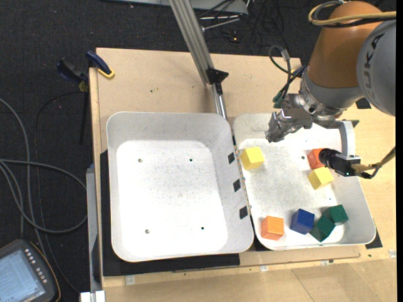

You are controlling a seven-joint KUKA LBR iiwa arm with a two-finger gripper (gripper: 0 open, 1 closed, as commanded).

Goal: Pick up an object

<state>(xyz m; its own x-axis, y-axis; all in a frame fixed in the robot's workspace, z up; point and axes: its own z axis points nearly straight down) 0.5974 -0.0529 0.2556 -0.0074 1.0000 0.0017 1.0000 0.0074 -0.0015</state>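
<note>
Poised at the end of the grey-and-orange robot arm [352, 49], the dark two-finger tool [278, 129] hangs over the far left part of the right-hand shallow white plastic bin [362, 231]; nothing is seen between its tips, and whether they stand apart or together cannot be told. Just below and left of it lies a small yellow cube [252, 158], turned slightly askew to the bin wall; being a cube, it has no clear long axis. Along the right side sit a second yellow cube [320, 177] and a partly hidden orange-red block [313, 158] beside a black fitting. Near the front rim rest an orange cube [272, 227], a blue cube [303, 221] and two dark green blocks [330, 222] close together. Beside it on the pale wooden surface [157, 80] sits the left-hand white bin [119, 143].
</note>
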